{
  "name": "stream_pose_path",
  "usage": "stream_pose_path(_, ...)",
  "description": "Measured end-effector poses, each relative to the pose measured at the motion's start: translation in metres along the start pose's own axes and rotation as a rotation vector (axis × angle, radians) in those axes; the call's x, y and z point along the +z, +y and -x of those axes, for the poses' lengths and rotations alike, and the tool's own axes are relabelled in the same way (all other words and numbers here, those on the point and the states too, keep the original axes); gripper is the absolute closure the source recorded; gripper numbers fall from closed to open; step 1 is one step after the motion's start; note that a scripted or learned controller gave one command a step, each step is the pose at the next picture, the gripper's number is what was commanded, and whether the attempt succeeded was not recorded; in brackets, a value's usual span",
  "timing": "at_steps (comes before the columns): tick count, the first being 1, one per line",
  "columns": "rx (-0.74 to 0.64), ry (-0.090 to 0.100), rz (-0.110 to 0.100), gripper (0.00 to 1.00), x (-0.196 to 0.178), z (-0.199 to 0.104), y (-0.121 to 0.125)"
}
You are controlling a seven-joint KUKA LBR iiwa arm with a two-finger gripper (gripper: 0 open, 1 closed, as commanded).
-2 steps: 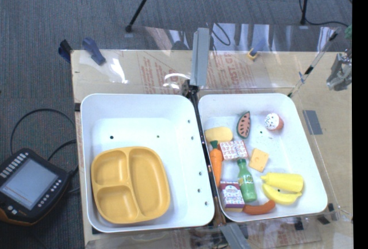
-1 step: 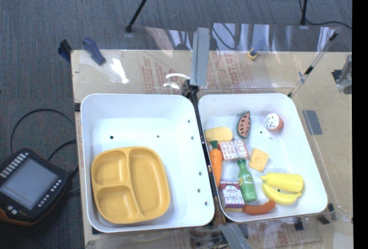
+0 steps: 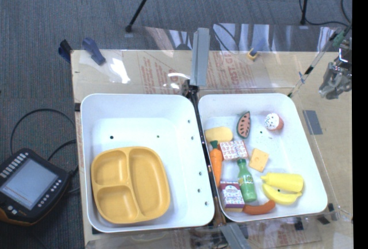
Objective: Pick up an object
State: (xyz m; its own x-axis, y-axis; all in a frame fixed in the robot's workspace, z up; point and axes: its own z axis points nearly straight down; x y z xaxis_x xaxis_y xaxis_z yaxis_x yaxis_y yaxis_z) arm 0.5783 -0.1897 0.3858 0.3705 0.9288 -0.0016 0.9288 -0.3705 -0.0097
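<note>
Camera view: the gripper [image 3: 335,82] sits at the right edge of the bench, outside and above the far right corner of the right bin [image 3: 305,127], well apart from everything inside it; it is too small and blurred to tell how it is set, and nothing can be seen in its hold. The left bin [image 3: 103,110] holds a yellow divided tray [image 3: 130,184] lying flat toward its near left. The right bin holds the toy food: a watermelon slice [image 3: 244,124] and a small round cupcake [image 3: 273,122] at the far side, a cheese wedge [image 3: 259,159] near the middle, a carrot [image 3: 216,164] along the left wall, a green bottle [image 3: 246,181] just beside a small carton [image 3: 232,195], and a banana [image 3: 282,187] toward the near right. A handheld control pad [image 3: 26,184] lies on the floor at left.
</note>
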Motion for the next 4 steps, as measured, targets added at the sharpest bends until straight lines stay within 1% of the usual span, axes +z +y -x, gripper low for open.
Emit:
stream_pose_path(1, -0.1, 0.0, 0.008, 1.0, -0.045, -0.004, 0.042)
stream_pose_path(4, -0.119, -0.002, -0.001, 1.0, -0.07, -0.013, 0.043)
